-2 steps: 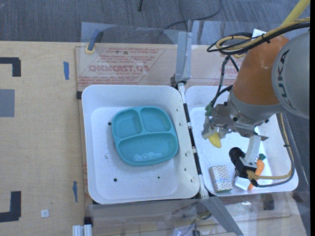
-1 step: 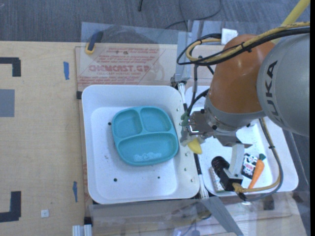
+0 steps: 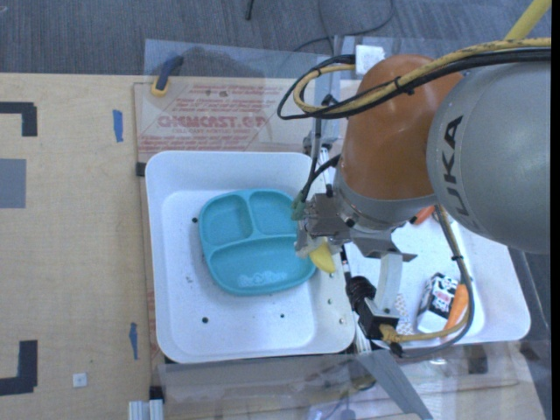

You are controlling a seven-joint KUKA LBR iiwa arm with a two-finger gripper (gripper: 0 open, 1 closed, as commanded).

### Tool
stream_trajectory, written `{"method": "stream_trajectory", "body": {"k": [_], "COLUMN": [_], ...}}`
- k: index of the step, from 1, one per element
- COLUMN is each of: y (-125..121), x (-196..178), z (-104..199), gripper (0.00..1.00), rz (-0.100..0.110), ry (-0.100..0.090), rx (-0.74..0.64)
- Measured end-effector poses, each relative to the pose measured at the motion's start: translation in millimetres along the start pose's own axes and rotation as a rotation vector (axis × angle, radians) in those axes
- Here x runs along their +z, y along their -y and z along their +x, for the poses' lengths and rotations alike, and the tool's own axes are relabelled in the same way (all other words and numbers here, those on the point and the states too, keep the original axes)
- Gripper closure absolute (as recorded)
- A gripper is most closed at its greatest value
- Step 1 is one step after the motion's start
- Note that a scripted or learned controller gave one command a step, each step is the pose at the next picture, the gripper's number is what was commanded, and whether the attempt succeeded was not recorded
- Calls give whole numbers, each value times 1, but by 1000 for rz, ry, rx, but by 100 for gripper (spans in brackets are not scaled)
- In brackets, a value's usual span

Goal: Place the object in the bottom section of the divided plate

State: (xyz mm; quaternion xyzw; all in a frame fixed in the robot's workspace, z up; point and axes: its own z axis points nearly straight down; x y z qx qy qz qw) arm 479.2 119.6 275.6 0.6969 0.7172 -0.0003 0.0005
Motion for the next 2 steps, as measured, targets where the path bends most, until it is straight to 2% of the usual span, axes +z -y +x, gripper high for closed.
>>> {"method": "stream_trajectory", "body": {"k": [1,2], "y": [-53,-53], "x": [40,40], "z": [21,21], "gripper": [100,0], "rz": [-2,-2], "ry": [0,0], "rx": [-216,-217]}}
